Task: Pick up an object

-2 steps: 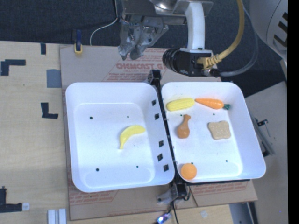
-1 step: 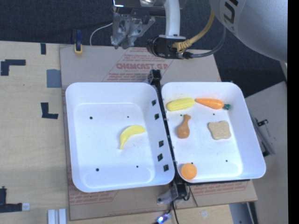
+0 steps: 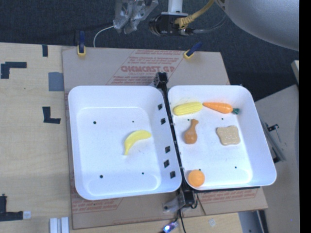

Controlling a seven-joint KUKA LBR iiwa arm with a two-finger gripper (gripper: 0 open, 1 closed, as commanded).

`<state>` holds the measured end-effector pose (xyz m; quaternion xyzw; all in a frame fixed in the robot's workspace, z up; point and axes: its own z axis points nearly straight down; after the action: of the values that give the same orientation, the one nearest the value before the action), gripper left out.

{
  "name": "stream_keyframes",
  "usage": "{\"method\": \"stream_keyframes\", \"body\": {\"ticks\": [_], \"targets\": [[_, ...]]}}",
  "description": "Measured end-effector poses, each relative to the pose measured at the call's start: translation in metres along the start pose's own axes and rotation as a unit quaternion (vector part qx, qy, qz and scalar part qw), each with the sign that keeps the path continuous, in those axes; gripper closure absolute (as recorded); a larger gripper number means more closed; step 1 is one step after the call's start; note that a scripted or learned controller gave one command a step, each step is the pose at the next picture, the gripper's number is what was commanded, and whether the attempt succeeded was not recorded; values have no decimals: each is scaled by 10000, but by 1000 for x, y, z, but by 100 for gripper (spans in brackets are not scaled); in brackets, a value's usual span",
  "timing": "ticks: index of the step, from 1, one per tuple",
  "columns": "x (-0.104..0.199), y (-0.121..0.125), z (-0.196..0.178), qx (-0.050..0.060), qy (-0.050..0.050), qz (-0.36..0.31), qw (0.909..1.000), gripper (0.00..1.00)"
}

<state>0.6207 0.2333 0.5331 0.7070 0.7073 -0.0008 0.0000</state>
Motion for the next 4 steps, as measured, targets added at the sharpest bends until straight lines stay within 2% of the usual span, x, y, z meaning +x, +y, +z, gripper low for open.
{"method": "stream_keyframes", "body": {"ticks": [1, 2, 4], "targets": [[0, 49, 0, -7, -1, 1, 10000, 100], [0, 47, -1, 0, 3, -6, 10000, 0], [0, 22, -1, 8, 7, -10, 10000, 0]]}}
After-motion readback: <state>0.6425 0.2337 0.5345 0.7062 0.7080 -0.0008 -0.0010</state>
